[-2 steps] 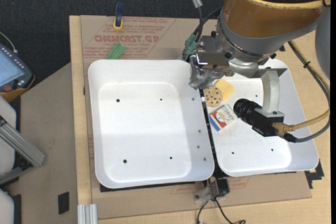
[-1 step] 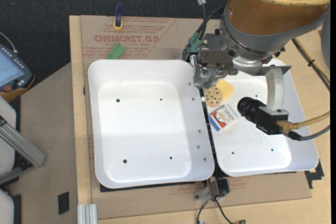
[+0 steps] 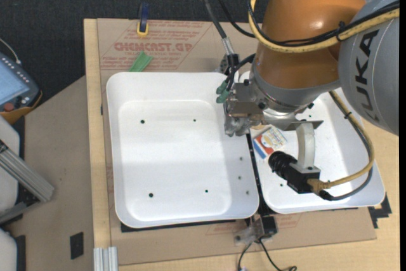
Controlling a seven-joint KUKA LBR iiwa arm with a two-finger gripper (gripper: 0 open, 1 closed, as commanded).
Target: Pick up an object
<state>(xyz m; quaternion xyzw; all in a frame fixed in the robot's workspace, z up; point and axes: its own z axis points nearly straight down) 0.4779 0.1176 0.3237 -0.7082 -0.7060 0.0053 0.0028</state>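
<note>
My gripper (image 3: pixel 236 118) hangs low over the left edge of the right bin (image 3: pixel 355 190), close to the wall it shares with the left bin (image 3: pixel 127 155). A small flat packet (image 3: pixel 267 139) in white, red and blue lies in the right bin just right of the gripper, partly under the wrist. At the gripper's upper left a small dark green piece (image 3: pixel 221 91) shows, and I cannot tell whether it is held. The large orange and grey arm hides most of the right bin.
The bins rest on a cardboard sheet (image 3: pixel 171 41) with red print. A green strip (image 3: pixel 140 61) and a blue-and-yellow clamp (image 3: pixel 143 20) sit on the cardboard behind the left bin. A thin black cable (image 3: pixel 216 16) runs down to the gripper.
</note>
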